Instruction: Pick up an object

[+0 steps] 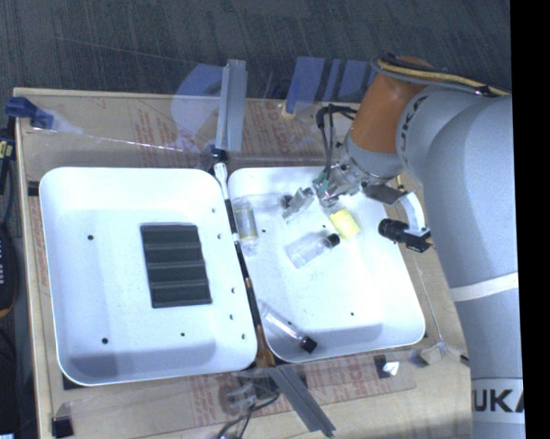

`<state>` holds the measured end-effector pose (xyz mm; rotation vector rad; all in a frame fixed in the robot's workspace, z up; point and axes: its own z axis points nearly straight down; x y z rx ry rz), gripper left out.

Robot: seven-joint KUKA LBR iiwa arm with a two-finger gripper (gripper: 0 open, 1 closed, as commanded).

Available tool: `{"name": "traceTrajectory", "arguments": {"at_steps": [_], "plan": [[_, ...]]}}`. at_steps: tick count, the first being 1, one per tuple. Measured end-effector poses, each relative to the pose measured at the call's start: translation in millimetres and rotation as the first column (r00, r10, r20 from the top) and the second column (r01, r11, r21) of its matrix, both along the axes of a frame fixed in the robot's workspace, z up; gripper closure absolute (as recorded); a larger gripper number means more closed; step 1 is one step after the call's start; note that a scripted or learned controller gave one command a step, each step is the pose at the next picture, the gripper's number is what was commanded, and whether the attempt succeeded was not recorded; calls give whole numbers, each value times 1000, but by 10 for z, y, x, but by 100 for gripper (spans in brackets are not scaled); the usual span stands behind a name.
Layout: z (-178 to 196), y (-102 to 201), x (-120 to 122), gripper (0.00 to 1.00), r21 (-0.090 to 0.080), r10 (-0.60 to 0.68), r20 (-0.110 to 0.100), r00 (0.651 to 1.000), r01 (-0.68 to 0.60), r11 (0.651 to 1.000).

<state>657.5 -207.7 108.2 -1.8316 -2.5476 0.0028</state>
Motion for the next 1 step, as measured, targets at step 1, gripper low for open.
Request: {"name": "traceTrajectory", "arguments": {"at_steps": [1], "plan": [[-178, 3, -1, 0, 1, 31, -2, 1000, -31, 1000]]}}
